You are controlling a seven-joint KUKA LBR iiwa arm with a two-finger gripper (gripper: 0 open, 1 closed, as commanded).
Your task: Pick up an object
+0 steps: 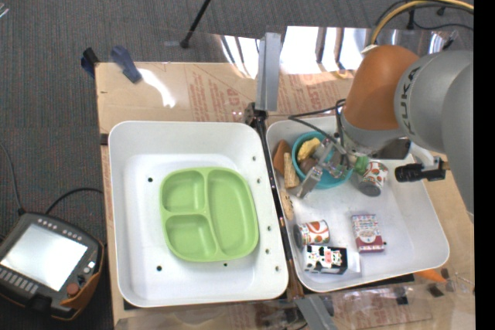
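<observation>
Red print on cardboard sheet (pixel 203 89) too blurred, no legible text

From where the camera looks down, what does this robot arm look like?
The arm is thick, rounded and grey, with a glossy orange band above the wrist. Black and yellow cables loop behind it. Its gripper is a small metal piece with thin jaws and dark wires.

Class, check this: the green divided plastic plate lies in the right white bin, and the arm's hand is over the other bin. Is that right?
Not quite. The camera view shows the green divided plastic plate in the left white bin; the hand is over the other, right bin.
</observation>
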